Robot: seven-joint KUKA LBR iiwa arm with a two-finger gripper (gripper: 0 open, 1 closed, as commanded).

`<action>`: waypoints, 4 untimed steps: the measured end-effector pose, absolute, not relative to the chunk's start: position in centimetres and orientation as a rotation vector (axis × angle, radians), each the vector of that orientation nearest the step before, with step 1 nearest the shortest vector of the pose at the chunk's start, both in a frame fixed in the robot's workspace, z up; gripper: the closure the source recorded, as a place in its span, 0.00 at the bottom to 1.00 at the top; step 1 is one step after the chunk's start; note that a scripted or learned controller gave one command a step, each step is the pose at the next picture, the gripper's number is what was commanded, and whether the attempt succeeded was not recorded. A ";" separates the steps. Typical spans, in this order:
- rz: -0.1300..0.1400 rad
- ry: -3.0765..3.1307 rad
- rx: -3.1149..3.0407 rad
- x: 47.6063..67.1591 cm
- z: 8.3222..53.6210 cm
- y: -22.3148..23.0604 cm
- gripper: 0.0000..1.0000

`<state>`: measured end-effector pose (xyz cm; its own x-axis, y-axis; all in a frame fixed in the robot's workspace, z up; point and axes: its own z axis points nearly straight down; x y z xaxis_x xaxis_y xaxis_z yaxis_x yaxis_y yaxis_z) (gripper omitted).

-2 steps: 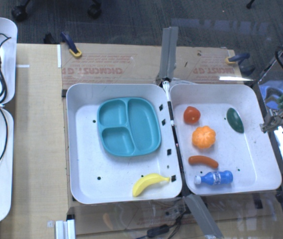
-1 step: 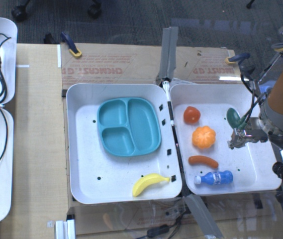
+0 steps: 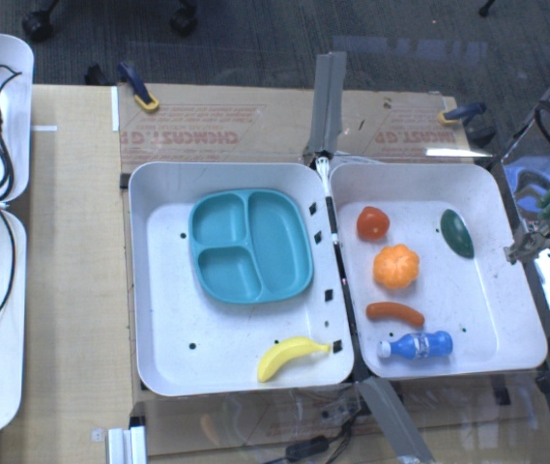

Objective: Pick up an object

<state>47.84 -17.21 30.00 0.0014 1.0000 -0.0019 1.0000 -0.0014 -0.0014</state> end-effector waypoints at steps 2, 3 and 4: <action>-0.004 2.220 2.222 47.8 32.0 -16.8 1.00; -0.004 2.224 2.220 47.8 25.7 -11.3 1.00; -0.004 2.220 2.222 53.2 30.9 -16.4 1.00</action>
